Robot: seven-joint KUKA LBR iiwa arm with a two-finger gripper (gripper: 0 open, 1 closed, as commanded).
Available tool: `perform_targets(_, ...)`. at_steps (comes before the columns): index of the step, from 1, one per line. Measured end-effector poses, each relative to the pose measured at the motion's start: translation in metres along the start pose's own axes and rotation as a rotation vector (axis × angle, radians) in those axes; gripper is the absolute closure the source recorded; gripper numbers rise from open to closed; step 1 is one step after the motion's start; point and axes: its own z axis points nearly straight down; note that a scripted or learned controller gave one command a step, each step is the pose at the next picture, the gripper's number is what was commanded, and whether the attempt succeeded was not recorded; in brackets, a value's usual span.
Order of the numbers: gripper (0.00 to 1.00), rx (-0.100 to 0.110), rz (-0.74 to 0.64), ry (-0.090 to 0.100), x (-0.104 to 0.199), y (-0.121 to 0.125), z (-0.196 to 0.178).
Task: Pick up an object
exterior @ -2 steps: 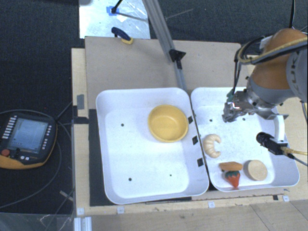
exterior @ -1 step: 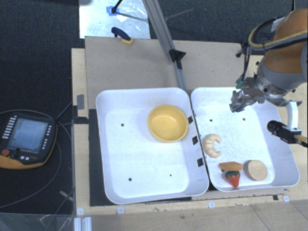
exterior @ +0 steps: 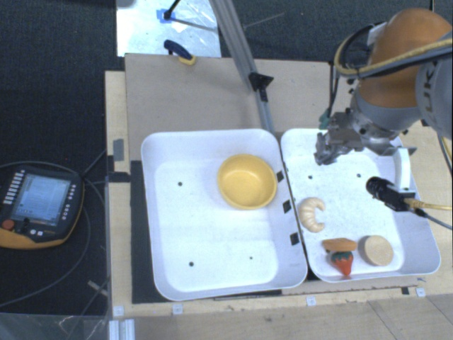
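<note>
Croissant [exterior: 312,213] near left wall of right bin [exterior: 425,261], nearest candidate. Carrot-like toy [exterior: 341,256] and tan round block [exterior: 376,250] close together along front edge. Yellow bowl [exterior: 247,181] in left bin [exterior: 163,261]. Gripper [exterior: 327,149] hovers over right bin's rear, nothing seen held; open or closed: cannot tell. Advice: centre above croissant, straddle narrow middle, descend straight, avoid bin wall.
</note>
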Motion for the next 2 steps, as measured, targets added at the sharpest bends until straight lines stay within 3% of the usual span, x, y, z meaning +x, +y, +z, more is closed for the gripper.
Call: perform_targets(2, 1.00, 0.001, 0.000, 0.000, 0.104, 0.002, 0.006)
